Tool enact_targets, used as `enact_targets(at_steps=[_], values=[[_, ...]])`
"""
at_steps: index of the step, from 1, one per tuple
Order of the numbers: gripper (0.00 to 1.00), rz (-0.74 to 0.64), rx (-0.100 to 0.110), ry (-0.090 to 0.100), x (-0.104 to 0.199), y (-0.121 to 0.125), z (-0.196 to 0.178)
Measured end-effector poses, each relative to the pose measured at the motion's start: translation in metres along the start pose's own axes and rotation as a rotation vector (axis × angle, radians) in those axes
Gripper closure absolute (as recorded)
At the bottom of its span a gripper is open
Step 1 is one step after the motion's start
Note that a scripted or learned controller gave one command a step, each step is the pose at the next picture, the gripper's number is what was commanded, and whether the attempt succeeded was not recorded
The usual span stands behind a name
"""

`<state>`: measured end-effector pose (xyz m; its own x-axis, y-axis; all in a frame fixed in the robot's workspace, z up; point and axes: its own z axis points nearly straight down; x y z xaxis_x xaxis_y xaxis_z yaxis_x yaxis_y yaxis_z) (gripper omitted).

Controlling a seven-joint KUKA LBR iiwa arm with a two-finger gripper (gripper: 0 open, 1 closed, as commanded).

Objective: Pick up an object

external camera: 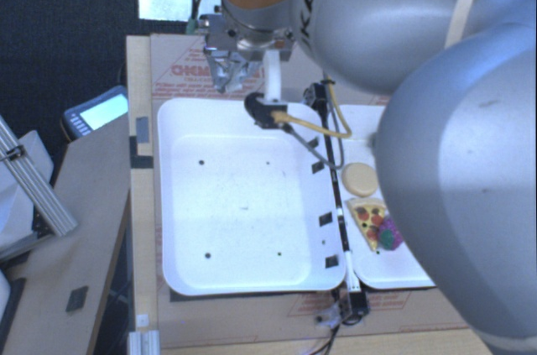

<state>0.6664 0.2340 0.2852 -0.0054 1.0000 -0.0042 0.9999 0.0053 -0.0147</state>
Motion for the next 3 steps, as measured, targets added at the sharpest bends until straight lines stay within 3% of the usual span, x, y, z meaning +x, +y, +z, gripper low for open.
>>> enact_targets(at_steps=[1, 2, 3], values=[[1.00, -0.001, -0.029, 0.009, 0.000, 0.001, -0.124], [1.00, -0.002, -0.031, 0.010, -0.001, -0.002, -0.251], [1.00, 0.005, -0.001, 0.000, -0.001, -0.003, -0.065]])
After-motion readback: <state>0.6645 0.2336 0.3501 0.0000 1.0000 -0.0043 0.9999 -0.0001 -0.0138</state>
